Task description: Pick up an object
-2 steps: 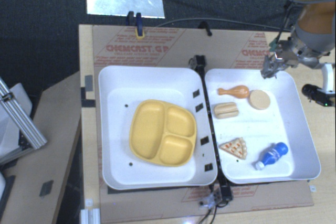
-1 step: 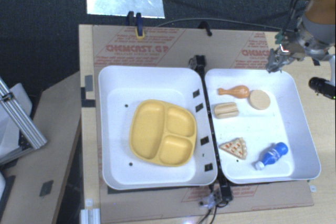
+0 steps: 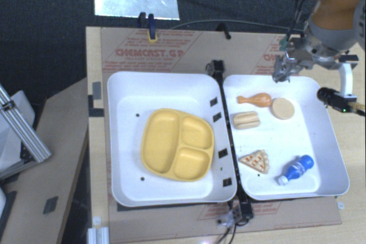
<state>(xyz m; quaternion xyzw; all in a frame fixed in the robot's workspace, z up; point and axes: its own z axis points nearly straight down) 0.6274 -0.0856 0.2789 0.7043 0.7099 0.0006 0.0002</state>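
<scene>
Hand (image 3: 281, 75), grip state unclear, hovers near the drumstick (image 3: 255, 100), just beyond it.

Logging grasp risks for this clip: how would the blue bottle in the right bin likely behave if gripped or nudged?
The blue bottle lies on its side, so it may roll if nudged. It looks like small smooth plastic, so probably light, possibly slippery. End effector hovers over the bin's far rim.

Two-finger gripper (image 3: 282, 74) poised over the far rim of the right-hand shallow white bin (image 3: 329, 140). Just below and left of it, a brown toy chicken drumstick (image 3: 255, 100); beside that, a round tan biscuit-like disc (image 3: 282, 108). Lower left, a small toy hot dog (image 3: 246, 120). Further down, a toy pizza slice (image 3: 255, 161) and blue plastic bottle (image 3: 296, 169). Far left, a yellow compartment tray (image 3: 178, 144) in the left-hand white bin (image 3: 126, 123).
</scene>
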